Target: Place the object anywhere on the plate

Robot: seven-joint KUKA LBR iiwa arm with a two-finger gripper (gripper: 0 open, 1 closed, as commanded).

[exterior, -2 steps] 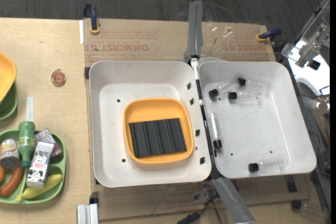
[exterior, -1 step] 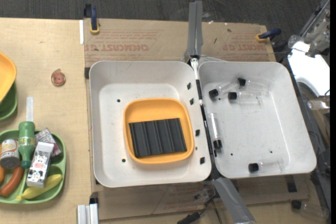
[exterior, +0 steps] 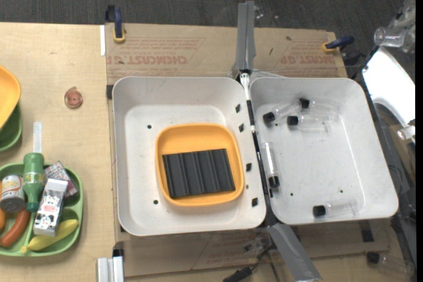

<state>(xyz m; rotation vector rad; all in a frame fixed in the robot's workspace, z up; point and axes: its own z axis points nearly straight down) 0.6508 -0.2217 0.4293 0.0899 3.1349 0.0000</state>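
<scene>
Square orange plastic plate with rounded corners (exterior: 198, 165) — flat in the left white bin, centre | dark grey ribbed rectangular slab (exterior: 199, 172) — lying flat on the plate, slightly tilted

Text I can read: red print on the cardboard sheet (exterior: 218, 49) behind the bins, upside down from my view, the same line on its left and right halves | looks like "CHEMCAST GP", not certain | labels on the small carton (exterior: 49, 207) and can (exterior: 11, 187) at left: too small to read
</scene>
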